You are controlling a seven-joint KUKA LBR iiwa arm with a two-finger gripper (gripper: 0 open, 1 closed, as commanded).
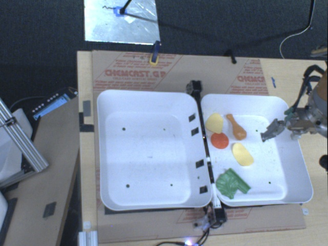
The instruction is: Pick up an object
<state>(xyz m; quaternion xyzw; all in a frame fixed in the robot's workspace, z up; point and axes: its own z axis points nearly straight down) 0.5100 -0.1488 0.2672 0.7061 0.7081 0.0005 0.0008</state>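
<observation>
listing from largest to smallest, with the risk each item carries for a pick.

- left bin [148,152]: white, shallow, bare floor with a few small dark dots. no pick target here; a descent on this side closes on nothing.
- right bin [294,188]: white, shallow, touching the left bin along a black clipped seam. all five loose things lie in it, mostly toward its left half. its right wall sits under the arm's path and could be clipped on a low approach.
- arm [315,111]: grey, reaching in from the right edge, over the right rim of the right bin.
- gripper [270,131]: dark, at the right side of the right bin, well apart from every item; nothing sits between its tips. whether the fingers stand wide or narrow, i cannot tell at this size.
- green piece [232,183]: crumpled, near the front left corner, close to the seam wall; likely soft, may slip or fold out of a pinch.
- yellow oval [242,154]: smooth, rounded; may squirt sideways.
- yellow lump [215,122]: just beside the seam, a finger could strike the wall.
- orange drumstick shape [236,126]: slender, slanted; a crosswise misalignment would miss it.
- red disc [220,141]: flat, low, between its neighbours; fingers may nudge those or slide over it.
</observation>
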